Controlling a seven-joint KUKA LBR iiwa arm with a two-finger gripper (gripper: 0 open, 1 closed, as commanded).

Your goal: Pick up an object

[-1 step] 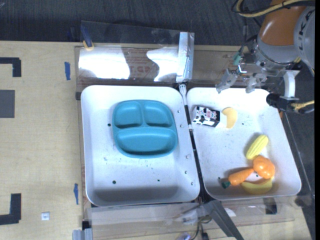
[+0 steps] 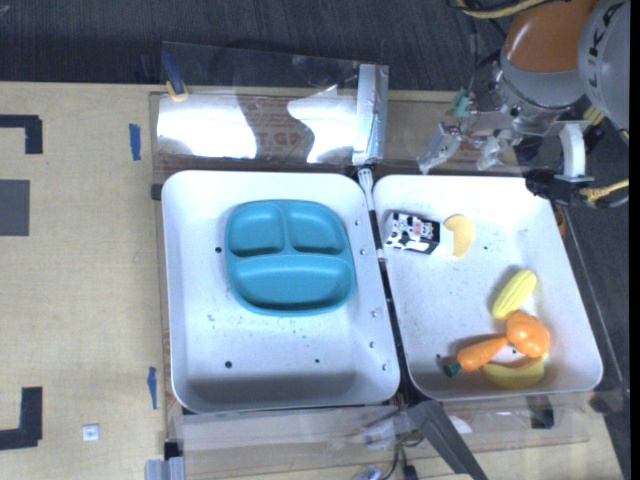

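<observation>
In the right bin (image 2: 560,243), a cow-patterned block (image 2: 412,233), pale banana piece (image 2: 459,235), toy corn (image 2: 514,292) and carrot (image 2: 480,352) are lying; all are looking light, stiff and slick. The corn is sitting apart, inviting a pinch across its middle. Above the bin's far rim, the tool (image 2: 462,144) is hanging with nothing in it, its opening impossible to tell.

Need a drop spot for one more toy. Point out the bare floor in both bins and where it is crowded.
Right bin: bare floor in the middle and along its left wall, between the black-and-white block and the carrot. Crowded at the near right corner: corn, orange ball, carrot. Left bin: the blue plate fills the centre; bare along the near edge.
</observation>
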